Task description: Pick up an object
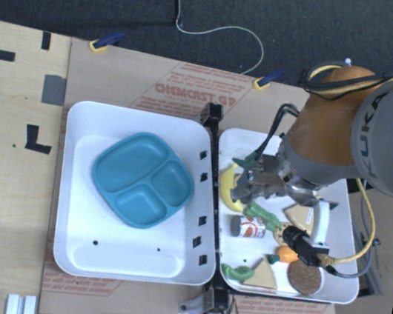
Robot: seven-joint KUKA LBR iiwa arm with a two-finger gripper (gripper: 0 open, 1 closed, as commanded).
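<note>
Over the right bin [334, 293] hangs the arm [351, 135], its grey and orange bulk hiding much of that bin's upper half. Whether the gripper [255, 187] has anything in its grasp, or how wide it stands, I cannot tell; dark parts crowd together there just beside the yellow banana-like piece [230, 188].

Crowding looks like the main risk. The candidate objects lie close together in the right bin, so a descent could land between pieces, nudge them aside, or catch two at once. The banana piece sits near the dividing wall, which could block one side of a grasp.

Across the divide, the left bin [85, 125] bears a blue sectioned plate [143, 179], well apart from the gripper.

Smaller things lie below the gripper: a brown round disc [304, 278], a white and red can-like item [249, 229], a green piece [238, 273] and a small orange piece [286, 255]. A yellow cable [362, 242] loops near the disc and might snag.
</note>
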